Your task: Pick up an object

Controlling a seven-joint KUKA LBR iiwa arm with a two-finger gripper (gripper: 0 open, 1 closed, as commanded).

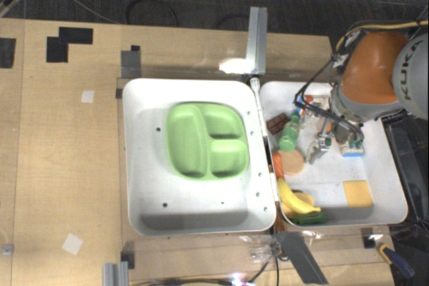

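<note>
Two white bins side by side on a pale wooden worktop [60, 164], seen from above.

Left bin [144, 211]: one green divided tray [204, 140], lying flat near the middle. Right bin [389, 201]: a green bottle [289, 134] and a small brown block [276, 122] by the dividing wall, a round tan piece [292, 162] just below the bottle, an orange sliver [277, 164] at the wall, a banana [295, 199] over a green item [310, 217] in the near corner, a yellow sponge [358, 193] toward the near right. Grey arm with orange band [373, 70] covering the bin's far right corner; a small blue-and-white item [352, 150] partly hidden beneath the wrist, too small to identify. Claw [320, 147] low over the bin floor, nothing visible between the fingers, open or closed impossible to tell. Bottle and tan piece just left of claw, sponge nearer the camera and to the right.
</note>
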